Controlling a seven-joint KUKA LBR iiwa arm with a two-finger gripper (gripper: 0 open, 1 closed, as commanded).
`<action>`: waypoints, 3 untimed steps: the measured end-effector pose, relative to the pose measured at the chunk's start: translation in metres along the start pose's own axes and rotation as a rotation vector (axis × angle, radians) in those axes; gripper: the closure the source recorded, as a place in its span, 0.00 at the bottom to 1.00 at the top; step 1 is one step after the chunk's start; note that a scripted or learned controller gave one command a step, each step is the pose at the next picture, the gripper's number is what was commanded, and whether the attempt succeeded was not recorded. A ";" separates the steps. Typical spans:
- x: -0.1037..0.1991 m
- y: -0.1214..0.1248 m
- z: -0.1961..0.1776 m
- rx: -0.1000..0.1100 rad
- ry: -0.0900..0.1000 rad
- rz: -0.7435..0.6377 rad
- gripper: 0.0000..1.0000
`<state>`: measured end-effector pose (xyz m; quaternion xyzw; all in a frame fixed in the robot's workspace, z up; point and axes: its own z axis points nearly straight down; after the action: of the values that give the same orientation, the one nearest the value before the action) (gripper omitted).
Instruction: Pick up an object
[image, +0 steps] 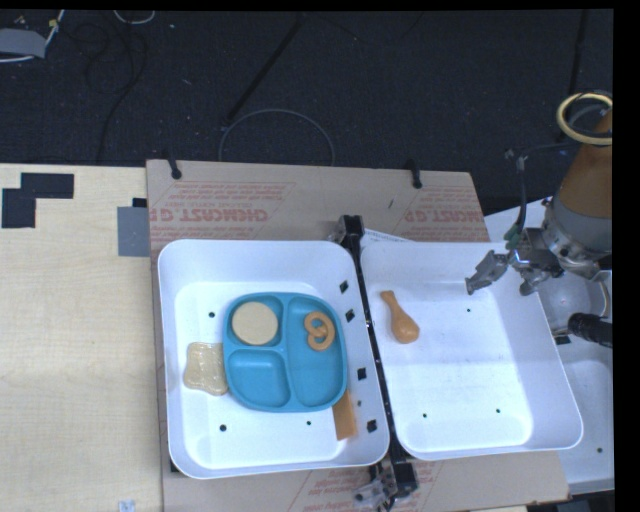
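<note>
1. Camera view: the claw (508, 272) hangs over the upper right part of the right bin (480, 425), at the end of the grey arm that reaches in from the right. Its two fingers stand apart, released, with nothing between them.
2. Nearest to it is the wooden spoon (399, 318), which lies on the right bin's floor near the divider, to the claw's left and a little lower in the view, well apart from it. Its long axis runs at a slant, the thin handle toward the upper left and the rounded bowl toward the lower right.
3. In the left bin (190, 270) sits a blue divided plate (285, 375) carrying a round cracker (254, 323) and a pretzel (319, 330); these lie farther off.
4. My judgement: the spoon is the likeliest pick, and the fingers should close across its slanted handle.
</note>
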<state>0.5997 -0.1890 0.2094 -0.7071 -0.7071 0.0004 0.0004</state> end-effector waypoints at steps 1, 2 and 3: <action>0.006 -0.001 0.045 0.005 0.002 -0.001 0.00; 0.010 0.009 0.097 0.005 0.001 -0.005 0.00; 0.011 0.008 0.123 0.004 0.001 -0.005 0.00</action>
<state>0.6080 -0.1776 0.0860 -0.7053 -0.7089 0.0014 0.0021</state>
